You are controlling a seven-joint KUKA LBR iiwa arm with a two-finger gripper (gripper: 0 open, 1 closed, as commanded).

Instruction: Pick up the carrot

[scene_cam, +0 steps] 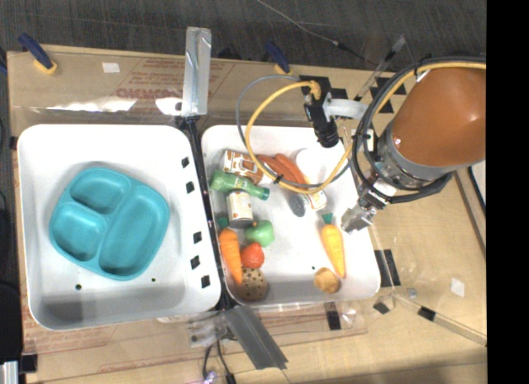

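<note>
Lying along the left wall of the right-hand shallow white bin (364,268), the tapered orange plastic carrot (231,256) points its tip toward the near edge. It looks light, rigid and rather slick, so gripping across its thicker far half seems safest. Whether the tool (357,220), near the bin's right wall, is spread or closed cannot be told.
</note>
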